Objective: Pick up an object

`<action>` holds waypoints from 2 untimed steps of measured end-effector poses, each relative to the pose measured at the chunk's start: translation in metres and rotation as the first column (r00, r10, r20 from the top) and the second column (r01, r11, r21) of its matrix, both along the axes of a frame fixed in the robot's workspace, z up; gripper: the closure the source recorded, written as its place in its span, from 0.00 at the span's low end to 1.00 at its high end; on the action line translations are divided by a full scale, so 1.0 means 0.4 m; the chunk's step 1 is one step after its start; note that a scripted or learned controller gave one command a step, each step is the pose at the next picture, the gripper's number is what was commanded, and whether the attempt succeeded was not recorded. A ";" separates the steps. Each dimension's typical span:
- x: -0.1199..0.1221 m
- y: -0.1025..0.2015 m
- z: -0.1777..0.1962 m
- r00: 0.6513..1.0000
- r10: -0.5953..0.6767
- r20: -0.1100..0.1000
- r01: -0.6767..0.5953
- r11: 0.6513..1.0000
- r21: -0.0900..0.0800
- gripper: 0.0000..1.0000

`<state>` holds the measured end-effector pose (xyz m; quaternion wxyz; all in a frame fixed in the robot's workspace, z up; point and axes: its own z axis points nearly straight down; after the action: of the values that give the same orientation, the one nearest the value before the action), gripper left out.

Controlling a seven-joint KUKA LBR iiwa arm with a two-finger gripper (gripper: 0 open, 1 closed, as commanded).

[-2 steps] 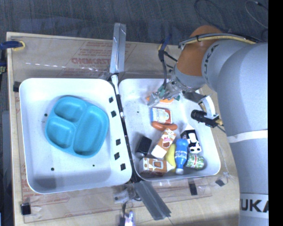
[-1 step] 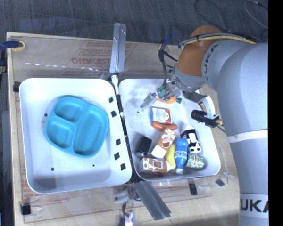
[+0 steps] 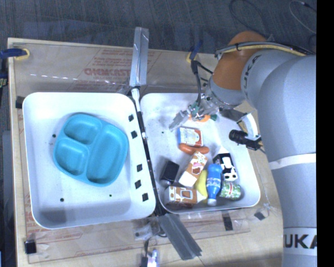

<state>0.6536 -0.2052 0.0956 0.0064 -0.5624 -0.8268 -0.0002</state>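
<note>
My gripper (image 3: 197, 112) is low over the far part of the right bin (image 3: 156, 107), under the orange wrist band (image 3: 234, 68). Something small in orange and green shows right at the gripper's tip; whether it is held is unclear. Just in front of the gripper lies a small carton (image 3: 190, 135) with an orange sausage-shaped toy (image 3: 193, 148) beside it. Closer to the front edge lie a black box (image 3: 170, 171), a patterned box (image 3: 198, 162), a yellow banana (image 3: 201, 186), a blue bottle (image 3: 214, 182), a black-and-white toy (image 3: 227, 167), a green can (image 3: 231, 191) and a brown carton (image 3: 181, 196).
The left bin (image 3: 39, 193) holds a blue divided tray (image 3: 92, 148). A hinged divider (image 3: 140, 149) runs between the bins. The grey arm (image 3: 284, 110) covers the right side of the bench. The right bin's items crowd its front half.
</note>
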 end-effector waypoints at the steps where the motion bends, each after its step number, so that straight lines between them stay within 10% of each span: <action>1: 0.004 -0.005 0.031 1.000 0.004 0.008 -0.004 1.000 -0.010 1.00; 2: 0.012 -0.005 -0.005 0.998 0.066 0.009 -0.066 0.998 -0.008 1.00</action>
<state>0.6584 -0.2072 0.0937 0.0003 -0.5348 -0.8450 0.0003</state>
